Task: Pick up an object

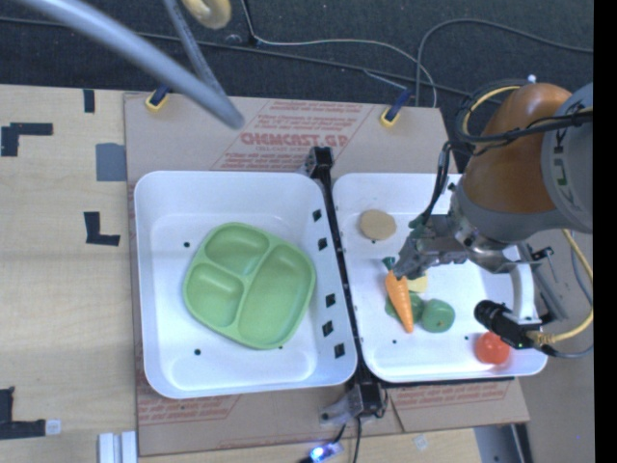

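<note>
In the right bin (453,360) lie an orange carrot (399,301), a green round piece (438,314), a tan round cookie (377,225) and a red ball (493,349) at the right corner. A small yellow bit (417,284) shows beside the carrot's top. My gripper (410,261) hangs low over the carrot's upper end, reaching in from the right under the orange-banded wrist (516,162).
The left bin (159,287) holds a green divided plate (251,284). A black divider with clips (333,258) runs between the bins. Cables loop behind and to the right of the arm.
</note>
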Motion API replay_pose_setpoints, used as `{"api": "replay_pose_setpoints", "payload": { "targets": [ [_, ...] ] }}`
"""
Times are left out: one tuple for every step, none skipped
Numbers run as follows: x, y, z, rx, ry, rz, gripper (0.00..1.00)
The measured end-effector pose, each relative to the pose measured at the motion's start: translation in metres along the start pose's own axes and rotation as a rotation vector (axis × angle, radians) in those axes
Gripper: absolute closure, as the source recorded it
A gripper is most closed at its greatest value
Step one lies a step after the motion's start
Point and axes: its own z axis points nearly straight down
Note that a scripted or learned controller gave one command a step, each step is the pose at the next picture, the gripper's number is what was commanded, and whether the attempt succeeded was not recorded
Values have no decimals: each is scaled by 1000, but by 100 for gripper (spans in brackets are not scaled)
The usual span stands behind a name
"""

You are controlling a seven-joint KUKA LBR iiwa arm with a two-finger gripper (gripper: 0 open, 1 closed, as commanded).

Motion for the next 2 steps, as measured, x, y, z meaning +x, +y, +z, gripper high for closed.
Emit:
{"api": "replay_pose_setpoints", "payload": {
  "targets": [
    [51,-4,11,0,-1,1,100],
    [115,-3,10,-1,1,-3,100]
  ]
}}
